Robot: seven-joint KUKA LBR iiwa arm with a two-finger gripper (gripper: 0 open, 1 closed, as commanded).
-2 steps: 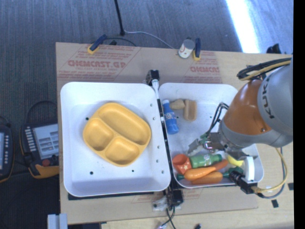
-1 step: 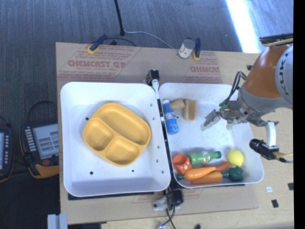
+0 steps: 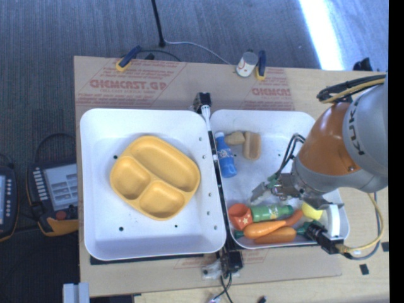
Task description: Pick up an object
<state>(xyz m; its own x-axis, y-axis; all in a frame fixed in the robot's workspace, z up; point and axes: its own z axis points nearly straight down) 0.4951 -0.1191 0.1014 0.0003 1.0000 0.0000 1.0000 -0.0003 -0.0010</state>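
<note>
My gripper (image 3: 270, 191) hangs low in the right bin (image 3: 278, 120), just above a heap of toy food at the bin's front edge. The heap holds a green bottle-like piece (image 3: 273, 213), two orange carrot-like pieces (image 3: 273, 231), a red-orange piece (image 3: 238, 214) and a yellow piece (image 3: 311, 211). A blue bottle (image 3: 225, 155) lies by the bin's left wall, and two tan bread-like pieces (image 3: 245, 142) lie behind it. The grey and orange wrist (image 3: 328, 156) hides the bin's right part.
The left bin (image 3: 95, 188) holds a yellow divided plate (image 3: 154, 177). A black ridge (image 3: 213, 169) separates the two bins. Clamps and a cable sit at the bench's back edge (image 3: 189, 65). Some bare floor of the right bin lies between the bread and the heap.
</note>
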